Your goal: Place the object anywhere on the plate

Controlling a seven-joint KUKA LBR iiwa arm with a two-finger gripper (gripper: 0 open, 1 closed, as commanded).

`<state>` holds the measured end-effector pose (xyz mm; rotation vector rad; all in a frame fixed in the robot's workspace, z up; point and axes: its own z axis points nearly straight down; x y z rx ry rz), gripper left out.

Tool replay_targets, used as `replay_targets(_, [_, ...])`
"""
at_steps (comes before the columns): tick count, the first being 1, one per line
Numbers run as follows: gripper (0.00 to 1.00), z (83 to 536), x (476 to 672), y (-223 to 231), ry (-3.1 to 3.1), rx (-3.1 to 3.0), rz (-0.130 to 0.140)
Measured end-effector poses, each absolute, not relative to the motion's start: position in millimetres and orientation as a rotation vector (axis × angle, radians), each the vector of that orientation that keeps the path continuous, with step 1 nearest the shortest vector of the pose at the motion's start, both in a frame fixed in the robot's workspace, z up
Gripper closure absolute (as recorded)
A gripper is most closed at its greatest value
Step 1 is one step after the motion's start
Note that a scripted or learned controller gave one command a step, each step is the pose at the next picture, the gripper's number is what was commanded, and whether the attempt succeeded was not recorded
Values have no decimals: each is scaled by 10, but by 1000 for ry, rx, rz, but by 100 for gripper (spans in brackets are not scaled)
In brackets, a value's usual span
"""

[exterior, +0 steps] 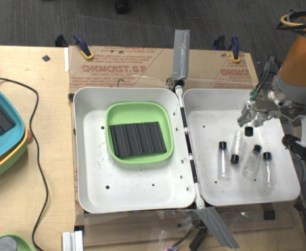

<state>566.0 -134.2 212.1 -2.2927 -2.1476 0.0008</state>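
A green square plate (pixel 139 115) with a black ribbed insert lies in the left white bin (pixel 90 182). Several clear vials with black caps lie in the right bin (pixel 205 114), among them one at the left (pixel 222 161), one beside it (pixel 237 144) and one further right (pixel 268 171). My gripper (pixel 251 122) hangs low over the back of the right bin, just above a black vial cap (pixel 248 132). From this angle I cannot make out whether that vial is in its grasp.
A metal divider (pixel 187 140) runs between the two bins. Stacked teal and yellow trays (pixel 1 132) and a black cable (pixel 37 156) lie on the wooden bench at the left. Cardboard held by clamps (pixel 83 47) sits behind the bins.
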Motion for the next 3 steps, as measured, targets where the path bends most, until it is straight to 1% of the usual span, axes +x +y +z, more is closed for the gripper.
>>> replay_targets(1, [0, 2121, 5660, -1343, -2148, -2293, 1])
replay_targets(2, [0, 2408, 5507, -1566, -1869, -2526, 4])
replay_targets(3, [0, 2763, 5287, -1622, -1450, -2787, 6])
